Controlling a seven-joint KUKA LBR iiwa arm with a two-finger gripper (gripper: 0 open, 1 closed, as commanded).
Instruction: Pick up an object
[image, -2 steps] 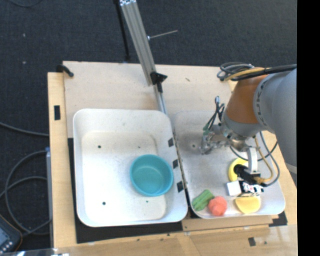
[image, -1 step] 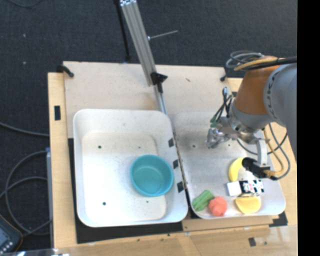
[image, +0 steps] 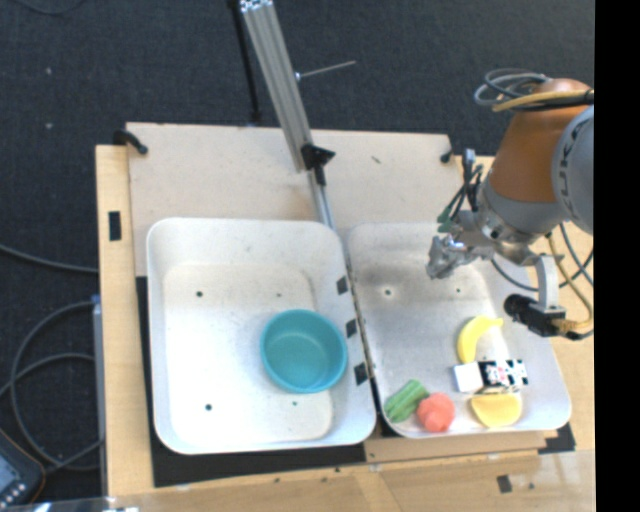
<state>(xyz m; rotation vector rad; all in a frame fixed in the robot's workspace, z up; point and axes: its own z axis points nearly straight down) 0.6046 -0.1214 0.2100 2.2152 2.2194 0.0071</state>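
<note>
Trouble could come from crowding: in the camera view the tool (image: 443, 256) hangs over bare floor of the right bin (image: 400, 290), its spread unclear, well apart from the banana (image: 476, 335), white box (image: 490, 375), red ball (image: 435, 412) and green piece (image: 404, 399), packed close enough that a descent may nudge neighbours. A blue bowl (image: 303, 349) sits in the left bin (image: 200, 300) on the tabletop (image: 220, 165).

- Two white bins (image: 180, 250)
- One teal bowl (image: 303, 350)
- Two yellow pieces (image: 478, 335)
- One green piece (image: 404, 400)
- One red ball (image: 435, 412)
- One black-and-white box (image: 492, 375)
</note>
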